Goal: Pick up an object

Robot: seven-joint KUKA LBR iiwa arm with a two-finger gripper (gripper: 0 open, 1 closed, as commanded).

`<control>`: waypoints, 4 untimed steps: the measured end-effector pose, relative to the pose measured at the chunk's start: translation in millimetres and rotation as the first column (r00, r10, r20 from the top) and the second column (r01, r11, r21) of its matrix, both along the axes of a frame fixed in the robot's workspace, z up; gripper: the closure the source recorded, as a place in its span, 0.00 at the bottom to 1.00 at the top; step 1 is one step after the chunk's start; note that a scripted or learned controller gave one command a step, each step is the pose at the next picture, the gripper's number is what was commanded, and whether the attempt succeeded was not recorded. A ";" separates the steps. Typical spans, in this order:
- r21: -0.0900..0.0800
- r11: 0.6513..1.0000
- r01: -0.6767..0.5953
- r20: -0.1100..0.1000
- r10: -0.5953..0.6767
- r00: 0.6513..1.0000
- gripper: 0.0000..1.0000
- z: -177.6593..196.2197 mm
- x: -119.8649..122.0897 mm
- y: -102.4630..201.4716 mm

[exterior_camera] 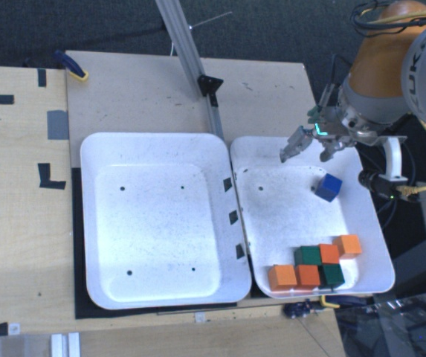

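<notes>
- Fingers of the gripper (311, 149) stand apart, we judge, with nothing between them; it hangs over the far edge of the right bin (268, 155), toward that bin's far right corner.
- We see the blue block (328, 187) alone on the right bin's floor, near its right edge and just nearer to us than the gripper, apart from it.
- Along the near edge of the same bin we find a tight cluster: orange blocks (282, 277) and green blocks (308, 255), touching one another, running into the near right corner.
- We note open floor across the middle and left side of the right bin, between the blue block and the cluster.
- We see the left bin (94, 155) lying side by side with the right one, their inner edges touching.
</notes>
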State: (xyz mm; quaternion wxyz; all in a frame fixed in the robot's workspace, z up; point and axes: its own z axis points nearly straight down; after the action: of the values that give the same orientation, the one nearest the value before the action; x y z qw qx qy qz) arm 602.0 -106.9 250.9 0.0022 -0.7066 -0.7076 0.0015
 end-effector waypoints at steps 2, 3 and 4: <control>-0.001 1.000 -0.001 -0.001 0.001 1.000 0.00 -45.3 2.2 8.1; -0.002 1.000 -0.001 -0.001 0.001 1.000 0.00 -99.2 9.8 14.1; -0.002 1.000 0.000 -0.002 0.000 1.000 0.00 -153.8 7.9 14.8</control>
State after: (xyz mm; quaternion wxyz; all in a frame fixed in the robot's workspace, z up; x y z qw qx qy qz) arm 609.9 -92.1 97.1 0.0023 -0.7065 -0.7077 0.0028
